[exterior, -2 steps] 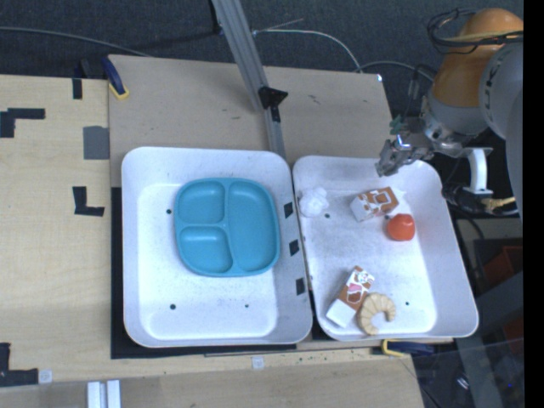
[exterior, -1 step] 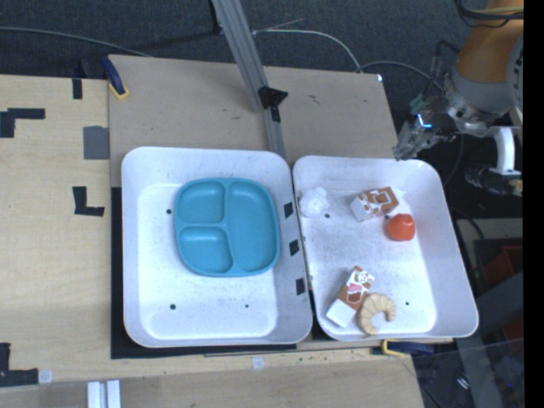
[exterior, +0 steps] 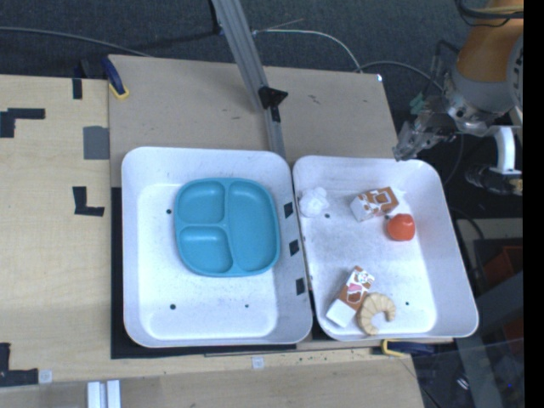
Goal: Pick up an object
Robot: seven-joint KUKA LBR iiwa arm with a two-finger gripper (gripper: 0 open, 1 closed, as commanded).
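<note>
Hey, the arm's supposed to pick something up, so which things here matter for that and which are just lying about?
For the job:
gripper
red ball
croissant
upper small carton
lower small carton
crumpled white piece

Just lying about:
blue divided plate
metal pole
cables

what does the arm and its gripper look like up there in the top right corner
The arm is bulky and rounded, with an orange band above a pale grey wrist section. Thin dark cables loop over the orange part near the picture's top edge. The gripper is a small dark grey metal assembly, blurred here, tapering toward the far corner of the right bin. No markings are legible.
</note>
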